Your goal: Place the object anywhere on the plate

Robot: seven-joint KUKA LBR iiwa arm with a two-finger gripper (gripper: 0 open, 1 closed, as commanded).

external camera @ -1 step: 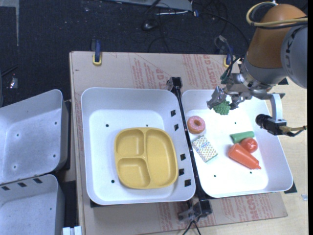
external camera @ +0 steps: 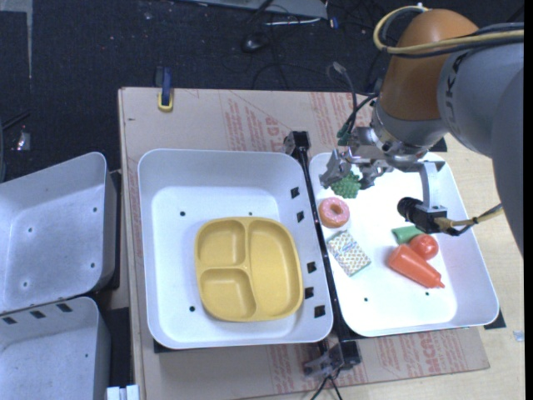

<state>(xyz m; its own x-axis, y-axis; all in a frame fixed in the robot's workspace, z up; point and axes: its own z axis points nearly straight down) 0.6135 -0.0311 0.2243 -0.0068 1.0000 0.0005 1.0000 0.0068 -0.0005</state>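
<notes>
From the fixed overhead camera, the grey arm with its orange band (external camera: 425, 44) enters from the upper right, and its bulk cuts off the far right corner of the right shallow white bin (external camera: 466, 307). The two-finger gripper (external camera: 346, 172) sits low over that bin's far left corner, at about ten o'clock within the bin. A small green leafy toy, like a broccoli floret (external camera: 348, 185), lies right under the fingertips; the metal fingers blur into it, so I cannot tell whether the jaws are spread, closed, or gripping the floret. Cables and the wrist housing hide the bin floor behind the gripper.

Just toward six o'clock from the floret lies a pink frosted toy doughnut (external camera: 334, 213), near the bin's left wall. Below that again rests a small flat packet with a checked pattern (external camera: 349, 252), tilted. At about three o'clock from the packet lies an orange toy carrot (external camera: 414, 266), with a red round piece and a green piece (external camera: 416, 240) touching its upper end; their exact shapes are hard to make out. A black cylindrical fitting (external camera: 414, 211) on a bracket hangs over the bin at the right.

The yellow three-compartment plastic plate (external camera: 248, 268) lies in the left shallow white bin (external camera: 166, 223), toward its near side. A black divider strip (external camera: 315, 240) runs between the two bins.
</notes>
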